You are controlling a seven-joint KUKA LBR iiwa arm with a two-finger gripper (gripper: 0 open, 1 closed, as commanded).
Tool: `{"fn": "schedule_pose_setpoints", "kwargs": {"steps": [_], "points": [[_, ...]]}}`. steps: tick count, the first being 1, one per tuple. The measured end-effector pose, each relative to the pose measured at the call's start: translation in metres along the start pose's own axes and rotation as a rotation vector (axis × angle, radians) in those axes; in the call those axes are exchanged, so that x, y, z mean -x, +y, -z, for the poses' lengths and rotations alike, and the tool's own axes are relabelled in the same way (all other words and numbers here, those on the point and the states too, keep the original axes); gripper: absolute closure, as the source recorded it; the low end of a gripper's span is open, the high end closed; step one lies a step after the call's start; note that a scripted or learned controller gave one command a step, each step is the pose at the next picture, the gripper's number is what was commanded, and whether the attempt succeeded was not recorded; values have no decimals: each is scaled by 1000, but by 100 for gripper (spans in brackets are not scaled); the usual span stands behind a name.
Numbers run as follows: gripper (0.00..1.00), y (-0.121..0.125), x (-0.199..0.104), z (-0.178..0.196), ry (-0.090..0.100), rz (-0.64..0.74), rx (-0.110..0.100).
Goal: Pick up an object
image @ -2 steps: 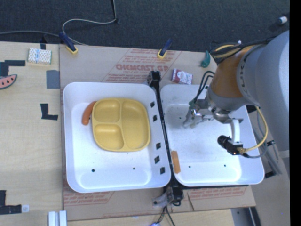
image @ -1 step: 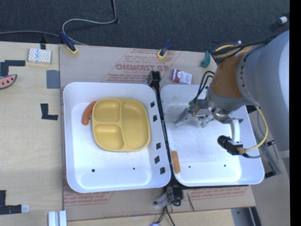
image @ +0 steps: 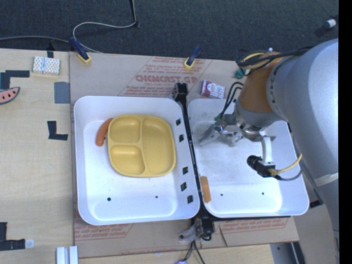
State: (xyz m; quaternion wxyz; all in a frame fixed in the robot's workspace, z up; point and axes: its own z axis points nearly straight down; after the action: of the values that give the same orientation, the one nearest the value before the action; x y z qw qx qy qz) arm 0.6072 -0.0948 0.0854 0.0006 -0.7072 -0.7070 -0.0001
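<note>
Seen from above, the grey arm (image: 300, 87) is reaching in from three o'clock and hanging over the right bin (image: 247, 199), its orange band sitting just above the wrist. The gripper (image: 212, 135) is pointing toward nine o'clock, low over the upper left part of that bin, and whether it is gripping anything cannot be told from here. An orange carrot (image: 205, 188) is lying at about seven o'clock in the right bin, against its left wall and well apart from the gripper. In the left bin (image: 132, 205) a yellow divided plate (image: 142, 146) is resting near the centre, and an orange sausage (image: 102, 132) is lying just beside it at nine o'clock, touching the plate's rim.
</note>
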Motion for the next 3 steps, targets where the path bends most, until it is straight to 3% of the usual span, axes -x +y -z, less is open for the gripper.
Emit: {"fn": "schedule_pose_setpoints", "kwargs": {"steps": [1,3], "points": [[100,0,1,10,-3,1,3],[100,0,0,28,-1,1,1]]}}
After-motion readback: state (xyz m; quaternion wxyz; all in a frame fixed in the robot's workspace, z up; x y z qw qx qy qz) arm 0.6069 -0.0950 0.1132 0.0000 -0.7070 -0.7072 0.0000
